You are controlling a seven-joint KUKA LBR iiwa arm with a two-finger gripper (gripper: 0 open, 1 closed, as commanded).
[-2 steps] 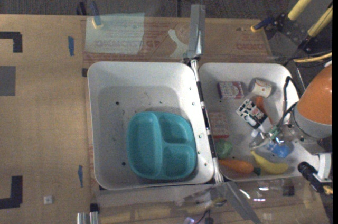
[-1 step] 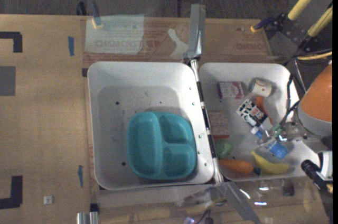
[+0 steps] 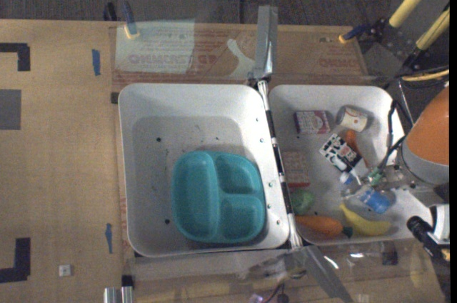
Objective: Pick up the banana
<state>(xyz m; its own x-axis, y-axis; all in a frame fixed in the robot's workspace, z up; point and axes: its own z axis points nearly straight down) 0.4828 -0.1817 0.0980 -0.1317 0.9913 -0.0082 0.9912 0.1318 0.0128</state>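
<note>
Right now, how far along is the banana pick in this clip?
Nothing looks done yet: the banana lies on the floor of the right bin, near its front edge, beside the carrot. In hand: the arm has reached over that bin's right side, and the claw sits just above the banana among the clutter. Left: closing on the banana and lifting it clear.
</note>
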